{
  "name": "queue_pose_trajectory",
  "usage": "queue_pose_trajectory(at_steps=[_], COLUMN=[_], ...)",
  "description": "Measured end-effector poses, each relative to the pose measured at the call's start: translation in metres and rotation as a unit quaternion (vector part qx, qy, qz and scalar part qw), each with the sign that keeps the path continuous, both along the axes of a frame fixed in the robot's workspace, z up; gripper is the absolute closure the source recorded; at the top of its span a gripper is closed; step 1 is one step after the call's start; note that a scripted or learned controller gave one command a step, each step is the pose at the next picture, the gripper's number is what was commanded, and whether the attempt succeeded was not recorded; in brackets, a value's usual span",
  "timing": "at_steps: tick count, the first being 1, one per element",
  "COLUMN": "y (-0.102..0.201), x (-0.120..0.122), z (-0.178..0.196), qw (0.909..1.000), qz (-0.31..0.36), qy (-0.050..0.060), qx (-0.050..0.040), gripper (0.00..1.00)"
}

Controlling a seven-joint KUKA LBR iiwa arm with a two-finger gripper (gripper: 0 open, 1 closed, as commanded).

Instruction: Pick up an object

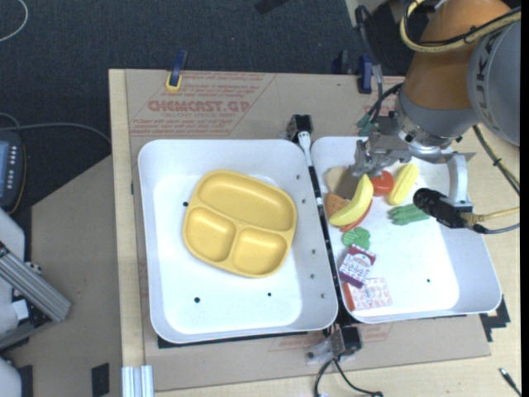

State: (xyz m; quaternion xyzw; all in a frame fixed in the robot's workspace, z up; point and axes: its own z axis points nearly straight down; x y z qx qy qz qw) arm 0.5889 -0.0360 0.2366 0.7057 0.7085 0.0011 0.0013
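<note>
Under the hand (366, 174) sits a banana (354, 204) — grip unclear; crowded toys nearby could make it slip.

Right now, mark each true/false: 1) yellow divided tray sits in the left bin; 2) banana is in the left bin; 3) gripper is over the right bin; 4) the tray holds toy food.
1) True: the yellow divided tray lies in the left bin.
2) False: the banana is in the right bin.
3) True: the gripper is above its far end.
4) False: the tray's compartments hold nothing.
</note>
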Motion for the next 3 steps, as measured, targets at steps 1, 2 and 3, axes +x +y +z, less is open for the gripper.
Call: queue_pose_trajectory(at_steps=[1,2,3], y=[0.050,0.045,0.035], x=[0.026,0.018,0.023], z=[-0.008,-0.006,-0.022], qw=[1.0000,1.0000,1.0000], qz=[0.001,-0.002,-0.003], qy=[0.000,0.003,0.003], qx=[0.0000,0.0000,-0.0002], gripper=[1.00,1.00,1.00])
